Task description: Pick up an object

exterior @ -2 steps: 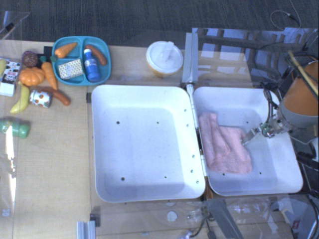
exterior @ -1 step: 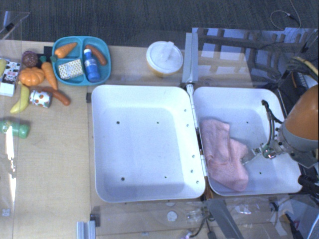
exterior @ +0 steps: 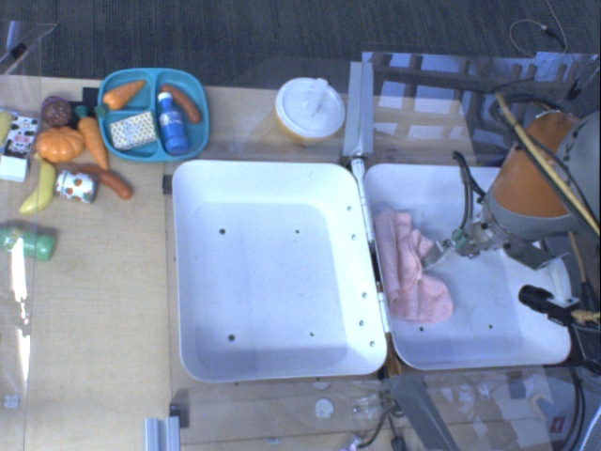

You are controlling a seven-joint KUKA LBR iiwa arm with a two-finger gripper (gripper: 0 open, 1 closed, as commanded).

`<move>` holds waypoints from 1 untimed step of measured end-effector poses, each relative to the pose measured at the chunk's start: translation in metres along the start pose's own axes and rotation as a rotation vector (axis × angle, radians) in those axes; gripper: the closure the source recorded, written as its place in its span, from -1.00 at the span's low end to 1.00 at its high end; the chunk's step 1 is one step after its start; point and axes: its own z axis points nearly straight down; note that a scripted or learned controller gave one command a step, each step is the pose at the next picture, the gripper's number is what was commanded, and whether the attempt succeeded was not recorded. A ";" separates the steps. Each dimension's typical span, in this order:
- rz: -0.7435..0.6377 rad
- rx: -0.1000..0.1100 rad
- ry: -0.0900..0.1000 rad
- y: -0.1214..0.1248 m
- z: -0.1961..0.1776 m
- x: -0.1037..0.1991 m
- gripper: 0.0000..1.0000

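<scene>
Nearest the camera sit two white bins: the left bin (exterior: 268, 271) and, touching it along the middle seam, the right bin (exterior: 488, 336). Far left on the bench, toy food surrounds a blue divided plate (exterior: 153, 116). A pink cloth (exterior: 411, 269) lies crumpled against the right bin's left wall. Just right of it the gripper (exterior: 439, 254) touches the cloth's edge; how its fingers stand cannot be told.

A light wooden bench top (exterior: 94, 346) occupies the lower area of the view, bordered at the top by dark grey carpeted floor (exterior: 235, 12). Clear panels (exterior: 441, 83) stand upright at the upper right, reflecting light.
</scene>
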 end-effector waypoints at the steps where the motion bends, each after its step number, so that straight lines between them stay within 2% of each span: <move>1: 0.019 0.002 0.000 0.050 0.001 0.025 -1.00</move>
